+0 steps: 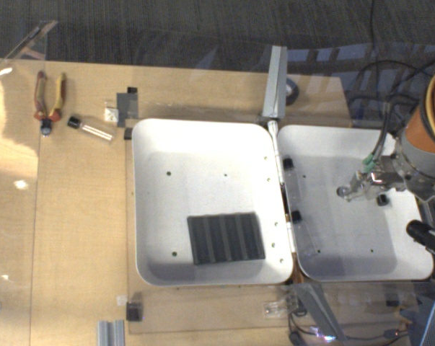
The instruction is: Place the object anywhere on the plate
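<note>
A dark grey ribbed rectangular plate (226,238) lies flat in the left bin's (152,193) near half.

Arm in from the right, gripper (345,191) over the right bin (332,254), a small black piece (382,200) just beside it. The left bin (159,193) holds a dark ribbed plate (226,238) near its front wall. Red-handled pliers (49,101) lie on the bench, far left.

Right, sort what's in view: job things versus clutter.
Job: plate in the left bin; gripper over the right bin; small dark piece beside it, perhaps the object.
Clutter: pliers, tube, black bracket, all on the bench.
</note>
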Tool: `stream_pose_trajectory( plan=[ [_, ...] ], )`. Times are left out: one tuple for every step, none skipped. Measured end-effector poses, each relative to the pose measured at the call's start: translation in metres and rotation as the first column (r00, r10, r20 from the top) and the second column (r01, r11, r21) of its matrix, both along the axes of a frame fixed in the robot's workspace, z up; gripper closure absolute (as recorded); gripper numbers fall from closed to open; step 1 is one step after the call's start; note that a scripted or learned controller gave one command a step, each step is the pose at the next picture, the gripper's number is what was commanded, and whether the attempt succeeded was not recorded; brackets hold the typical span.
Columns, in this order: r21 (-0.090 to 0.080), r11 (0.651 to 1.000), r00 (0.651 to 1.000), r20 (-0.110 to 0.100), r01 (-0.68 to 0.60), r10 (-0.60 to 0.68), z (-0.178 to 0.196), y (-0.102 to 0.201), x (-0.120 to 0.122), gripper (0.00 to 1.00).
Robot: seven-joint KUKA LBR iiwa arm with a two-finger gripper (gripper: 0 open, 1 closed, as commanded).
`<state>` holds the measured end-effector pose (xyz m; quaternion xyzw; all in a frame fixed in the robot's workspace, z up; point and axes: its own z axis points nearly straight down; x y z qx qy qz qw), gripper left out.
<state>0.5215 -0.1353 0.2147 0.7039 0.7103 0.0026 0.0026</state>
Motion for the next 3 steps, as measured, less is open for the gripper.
stream_pose_trajectory(
  plan=[
    [-0.001, 0.987, 0.987, -0.004, -0.161, 0.161, -0.030, 0.062, 0.069, 1.00],
    [0.000, 0.985, 0.985, -0.003, -0.171, 0.171, -0.029, 0.159, 0.148, 1.00],
    [0.000, 0.946, 0.946, -0.004, -0.323, 0.323, -0.067, 0.258, 0.147, 1.00]
  ],
)
